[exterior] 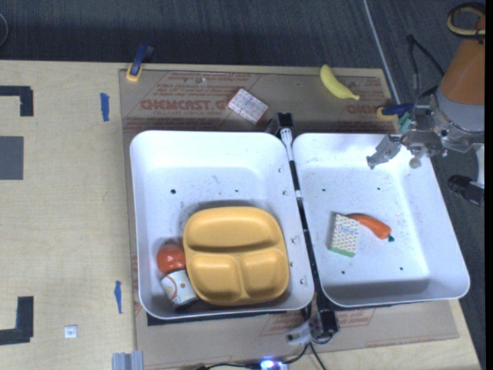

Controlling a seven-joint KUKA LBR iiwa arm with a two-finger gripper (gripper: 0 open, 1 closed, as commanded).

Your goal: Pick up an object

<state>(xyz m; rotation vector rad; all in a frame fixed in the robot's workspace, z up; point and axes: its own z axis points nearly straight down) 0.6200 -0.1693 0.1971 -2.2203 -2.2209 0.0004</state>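
Camera view has my gripper (397, 151) hanging over the right bin's (439, 284) far edge with fingers spread wide and empty, so I'd drop straight onto the orange carrot (371, 225) just beside the patterned packet (344, 233) near that bin's middle.

arm (467, 91): cut off at right edge | small orange-white item (174, 274): partly hidden by yellow tray (235, 253)

Two white bins (212, 156); the left holds a mustard-yellow divided tray (235, 253) and an orange-and-white ball (173, 272), the right an orange carrot (371, 224) beside a speckled multicoloured card (344, 234); a yellow banana (337, 82) on the brown bench's far edge
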